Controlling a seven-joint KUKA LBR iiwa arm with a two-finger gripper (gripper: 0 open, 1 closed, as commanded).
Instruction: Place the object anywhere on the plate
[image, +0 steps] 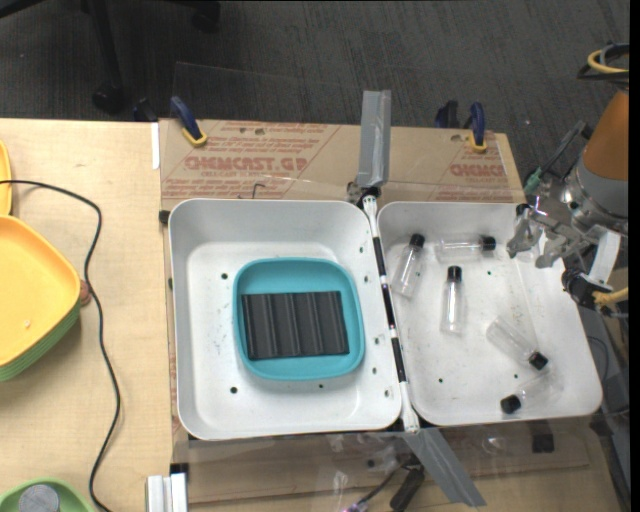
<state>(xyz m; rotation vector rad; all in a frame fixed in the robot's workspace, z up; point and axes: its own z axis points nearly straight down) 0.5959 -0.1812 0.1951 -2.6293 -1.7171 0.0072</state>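
Note:
A teal plate (297, 277) with a dark ridged centre lies in the left white bin (200, 300). Several clear vials with black caps lie scattered in the right bin (575, 390): one near the divider (407, 266), one at the back (462, 245), one in the middle (454, 302), one toward the front right (512, 340). A black cap (510, 404) rests near the front rim. My gripper (534, 243) hangs over the right bin's back right corner, open, with nothing between its fingers. It is apart from all the vials.
Yellow and green dishes (25, 300) are stacked on the wooden table at the left, with a black cable (100, 300) running past them. A cardboard sheet (260, 160) held by clamps lies behind the bins. A grey bar (374, 140) stands at the divider's back.

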